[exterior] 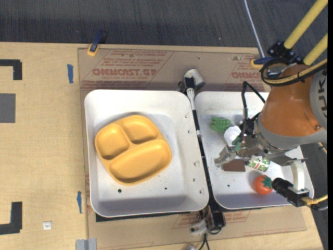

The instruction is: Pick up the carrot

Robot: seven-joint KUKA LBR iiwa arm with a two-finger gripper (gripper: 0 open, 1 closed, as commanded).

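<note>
Right bin (218, 199) w/ jaws (229, 158) low, beside brown item (234, 166).

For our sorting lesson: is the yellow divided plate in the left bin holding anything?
Empty. The yellow divided plate lies flat in the left bin, and all three of its compartments show bare yellow surface.

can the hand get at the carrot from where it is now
Probably yes. The carrot lies in the open near the front of the right bin, nothing on top of it, and the hand hangs just left of it over the same bin.
</note>
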